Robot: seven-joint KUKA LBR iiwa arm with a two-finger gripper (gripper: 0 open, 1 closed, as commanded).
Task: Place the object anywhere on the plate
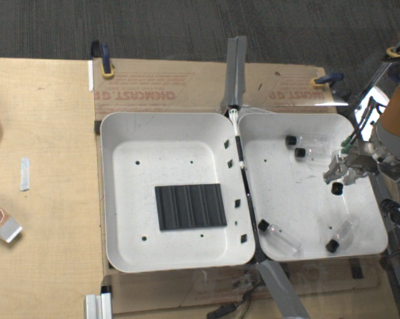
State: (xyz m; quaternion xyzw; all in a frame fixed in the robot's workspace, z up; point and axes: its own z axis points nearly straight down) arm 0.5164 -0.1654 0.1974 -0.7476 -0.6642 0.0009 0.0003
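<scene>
Reaching in from the right, the gripper [337, 178] hung over the right bin [300, 244], near that bin's right wall. Directly under its tip there was a small black cap [337, 189], and it seemed to belong to a clear vial, but whether the fingers pinched it or were spread I could not tell. Four more clear vials with black caps lay in the same bin: two [291, 140] [300, 153] near the back, well apart from the gripper, and two [274, 234] [339, 236] near the front edge. The dark ribbed plate [190, 206] lay flat in the middle of the left bin [120, 178], well apart from the gripper and from all vials.
</scene>
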